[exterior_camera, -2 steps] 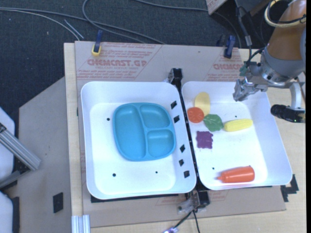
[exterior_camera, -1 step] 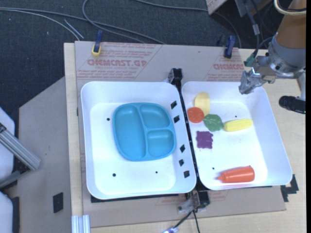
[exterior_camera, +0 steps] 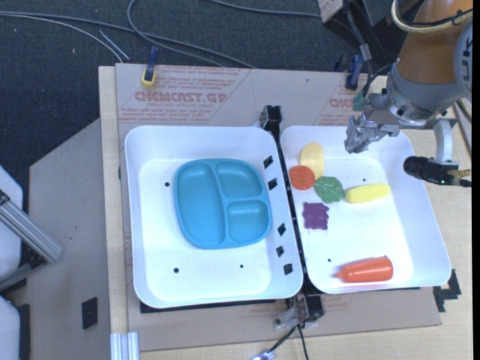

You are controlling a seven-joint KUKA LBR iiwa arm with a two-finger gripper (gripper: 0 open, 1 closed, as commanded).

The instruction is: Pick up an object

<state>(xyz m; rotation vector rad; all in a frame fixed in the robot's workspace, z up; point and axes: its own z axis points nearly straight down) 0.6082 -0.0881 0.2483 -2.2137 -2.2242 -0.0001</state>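
The right bin [exterior_camera: 420, 223] holds a yellow lemon-like piece [exterior_camera: 312, 157], a red tomato [exterior_camera: 301, 177], a green leafy piece [exterior_camera: 329, 189], a yellow corn cob [exterior_camera: 366, 193], a purple piece [exterior_camera: 316, 215] and an orange carrot [exterior_camera: 365, 270]. My gripper [exterior_camera: 360, 139] hangs above the bin's far edge, to the right of the yellow piece and apart from everything. Nothing shows between its fingers.
The left bin [exterior_camera: 150, 223] holds a blue sectioned tray [exterior_camera: 222, 202]. A black divider with clips [exterior_camera: 279, 193] runs between the bins. Cardboard [exterior_camera: 187, 92] lies beyond the bins, with cables on the dark floor behind.
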